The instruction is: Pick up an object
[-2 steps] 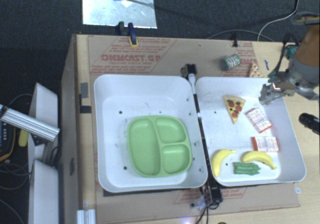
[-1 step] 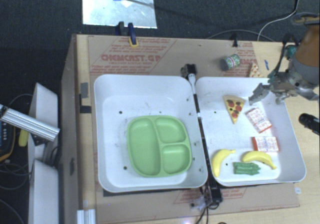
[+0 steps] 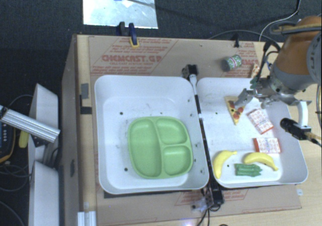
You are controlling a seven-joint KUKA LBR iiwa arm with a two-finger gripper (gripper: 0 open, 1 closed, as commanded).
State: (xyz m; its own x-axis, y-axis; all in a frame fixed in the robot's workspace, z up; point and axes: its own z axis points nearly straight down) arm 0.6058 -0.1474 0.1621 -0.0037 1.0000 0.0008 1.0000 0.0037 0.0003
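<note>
Pizza-slice toy, a small flat wedge in yellow and red [image 3: 234, 110], lies in the upper middle part of the right white bin [image 3: 297, 167], and it looks like the likeliest target, since the two-finger gripper [image 3: 254, 98] hangs just to its right and a little above it in the frame. Whether the gripper touches the wedge, and whether it is spread or pinched, I cannot tell at this size; nothing can be seen held by it. The grey arm with its orange band [image 3: 302, 51] enters from the right edge, tilted down toward the bin.

Other candidates sit lower in the same bin: a small white and red patterned card packet [image 3: 260, 120] just below and right of the gripper, a second similar packet [image 3: 266, 145] beneath it, two yellow toy bananas [image 3: 222, 161] [image 3: 261, 160] near the bottom wall, and a green plastic toy [image 3: 247, 170] between them. They are scattered loosely, as though tipped in.

A pale green divided plastic plate [image 3: 160, 147] lies flat in the left white bin [image 3: 113, 94]. On the cardboard sheet beyond the bins, a small green-labelled can [image 3: 232, 62] lies on its side, out of play.
</note>
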